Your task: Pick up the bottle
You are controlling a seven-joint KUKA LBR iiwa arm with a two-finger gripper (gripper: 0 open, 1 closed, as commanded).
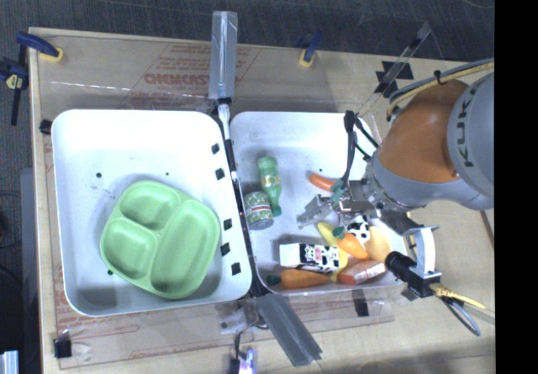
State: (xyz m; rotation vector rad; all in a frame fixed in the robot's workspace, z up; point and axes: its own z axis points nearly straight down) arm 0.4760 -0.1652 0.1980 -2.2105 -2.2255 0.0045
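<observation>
The gripper (324,208) hangs low inside the right bin (290,133), and its metal fingers are a blurred grey tangle, so I cannot tell if they are apart or together. Nothing is seen between them. The landmark here is the divider (229,196), the place where the two bins meet.

There is one bottle (263,190), green with a printed label. It lies in the right bin just beside the divider, its cap pointing to the far side, a little apart from the gripper.

On the gripper's other side, away from the divider, lies one small orange carrot piece (320,181). Toward the near wall there is one black-and-white patterned box (309,255), and under it, against the near wall, one long orange carrot (304,279). Farther from the divider is a heap of small toy foods (357,244), yellow, orange and one with cow spots; they overlap and the arm covers some, so I cannot count them.

There are two white bins. The left bin (84,145) holds one green plate (160,237) with three compartments, lying near the divider.

The grey arm with its orange band (420,137) covers the far corner of the right bin.
</observation>
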